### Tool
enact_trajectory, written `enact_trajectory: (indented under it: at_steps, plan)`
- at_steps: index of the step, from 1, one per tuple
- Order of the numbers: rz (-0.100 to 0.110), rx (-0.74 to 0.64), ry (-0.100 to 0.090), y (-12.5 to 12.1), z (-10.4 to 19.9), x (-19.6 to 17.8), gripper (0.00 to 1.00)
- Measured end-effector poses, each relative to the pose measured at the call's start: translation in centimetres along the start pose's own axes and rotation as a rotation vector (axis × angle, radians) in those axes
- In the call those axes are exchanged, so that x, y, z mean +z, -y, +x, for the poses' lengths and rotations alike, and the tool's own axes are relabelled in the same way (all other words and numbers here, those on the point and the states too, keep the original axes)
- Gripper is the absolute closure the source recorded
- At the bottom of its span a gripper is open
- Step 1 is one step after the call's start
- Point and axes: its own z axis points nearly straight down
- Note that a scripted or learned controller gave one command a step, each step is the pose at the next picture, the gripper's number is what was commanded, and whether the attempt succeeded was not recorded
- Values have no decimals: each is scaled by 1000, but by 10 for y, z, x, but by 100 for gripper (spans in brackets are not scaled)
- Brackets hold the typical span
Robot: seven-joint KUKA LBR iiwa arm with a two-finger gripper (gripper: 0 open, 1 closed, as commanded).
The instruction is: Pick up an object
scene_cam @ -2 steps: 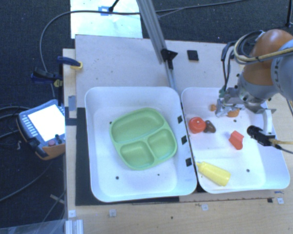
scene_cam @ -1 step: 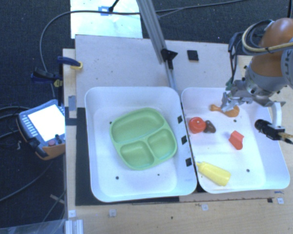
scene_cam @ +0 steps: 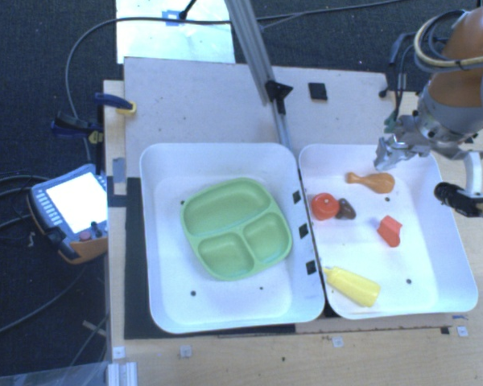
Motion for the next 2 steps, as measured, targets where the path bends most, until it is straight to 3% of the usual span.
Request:
enact_trajectory:
  at_steps: [2]
  plan:
    - [5, -6, -3, 11, 114, 4, 100]
